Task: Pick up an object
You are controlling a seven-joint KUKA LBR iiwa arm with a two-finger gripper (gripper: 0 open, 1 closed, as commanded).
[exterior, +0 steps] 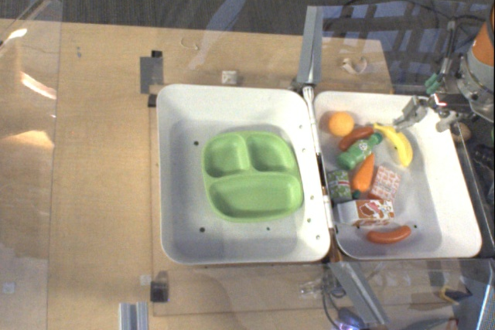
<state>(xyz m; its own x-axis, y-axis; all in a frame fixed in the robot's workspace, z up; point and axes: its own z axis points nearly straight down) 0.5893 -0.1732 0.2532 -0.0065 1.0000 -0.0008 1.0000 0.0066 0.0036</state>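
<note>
no words or numbers can be read, small red and white carton (373,210) in the right bin (456,228) has print, too tiny and blurry to make out

Green divided plate (251,175) in left bin (174,166); toy foods crowd right bin (456,205).

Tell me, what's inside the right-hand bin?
The right bin holds an orange, banana, green bottle, carrot, sausages and small cartons, piled so lower parts stay hidden.
</note>
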